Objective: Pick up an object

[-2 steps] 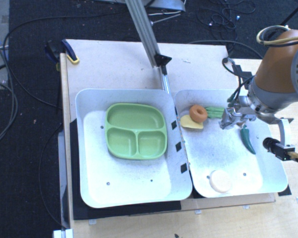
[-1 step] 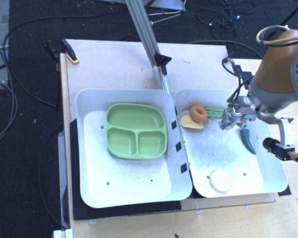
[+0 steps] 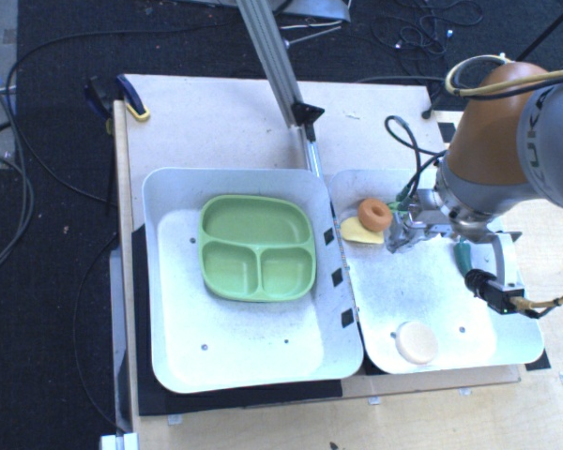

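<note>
Jaws (image 3: 401, 236): low in the right bin (image 3: 469, 350), state impossible to tell from this angle.
Orange ring (image 3: 374, 216): just left of the jaws, resting on a yellow piece (image 3: 359, 233).
White round object (image 3: 417, 342): well below the jaws, near the bin's front edge.
Green divided plate (image 3: 258, 248): far left of the jaws, in the left bin (image 3: 174, 345).

One fixed camera looks down at a slant on the bench (image 3: 216, 111), both white bins (image 3: 169, 345) framed; the arm (image 3: 507, 139) enters from three o'clock.
</note>
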